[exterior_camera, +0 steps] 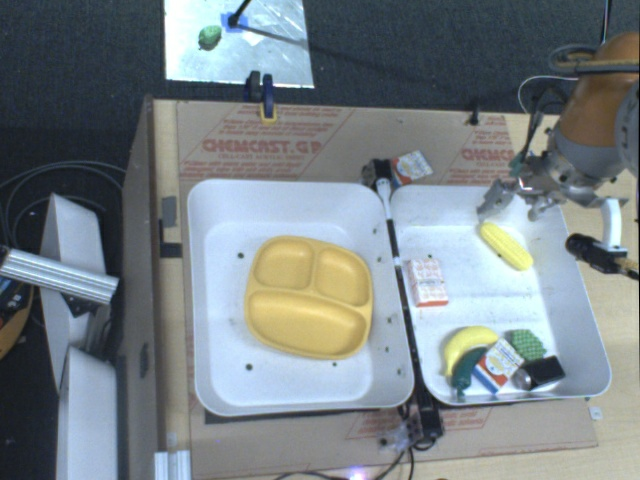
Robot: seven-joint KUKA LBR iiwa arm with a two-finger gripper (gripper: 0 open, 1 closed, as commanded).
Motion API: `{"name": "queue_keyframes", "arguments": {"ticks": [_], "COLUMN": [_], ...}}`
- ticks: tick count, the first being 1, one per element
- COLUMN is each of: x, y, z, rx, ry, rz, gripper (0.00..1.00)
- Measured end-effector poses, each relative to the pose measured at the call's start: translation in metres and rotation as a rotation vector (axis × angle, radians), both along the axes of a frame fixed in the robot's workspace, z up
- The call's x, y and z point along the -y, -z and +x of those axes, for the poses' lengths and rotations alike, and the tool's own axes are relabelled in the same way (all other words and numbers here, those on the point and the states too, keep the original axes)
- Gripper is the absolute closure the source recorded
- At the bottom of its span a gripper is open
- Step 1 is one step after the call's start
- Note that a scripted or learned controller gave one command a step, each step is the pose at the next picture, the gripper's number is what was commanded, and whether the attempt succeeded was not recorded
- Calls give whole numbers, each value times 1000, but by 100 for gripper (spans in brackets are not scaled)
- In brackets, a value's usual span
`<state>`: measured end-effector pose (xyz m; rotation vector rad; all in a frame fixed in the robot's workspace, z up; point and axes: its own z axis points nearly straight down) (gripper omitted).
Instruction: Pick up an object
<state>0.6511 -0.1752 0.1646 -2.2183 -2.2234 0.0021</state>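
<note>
My gripper (520,204) hangs over the back edge of the right bin (585,313), open, with nothing between its fingers. A yellow corn cob (505,245) lies just in front of it, a little below the fingertips and apart from them. Mid-bin near the divider lies a small white and red carton (429,281). In the front corner a banana (466,346), a green textured piece (527,345), a small red, white and blue box (494,370) and a black block (543,372) are crowded together.
The left bin (215,268) holds a yellow divided plate (308,296). A small packet (410,166) lies on the cardboard behind the bins. A black part (597,253) juts over the right bin's right rim, beside the arm.
</note>
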Motion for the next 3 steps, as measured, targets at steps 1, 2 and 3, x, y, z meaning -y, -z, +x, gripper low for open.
{"name": "queue_keyframes", "arguments": {"ticks": [1, 2, 3], "x": [20, 20, -58], "y": [72, 60, 52], "z": [13, 14, 18], "rx": [2, 7, 5], "ry": [1, 0, -2], "rz": [0, -2, 1], "gripper": [0, 100, 100]}}
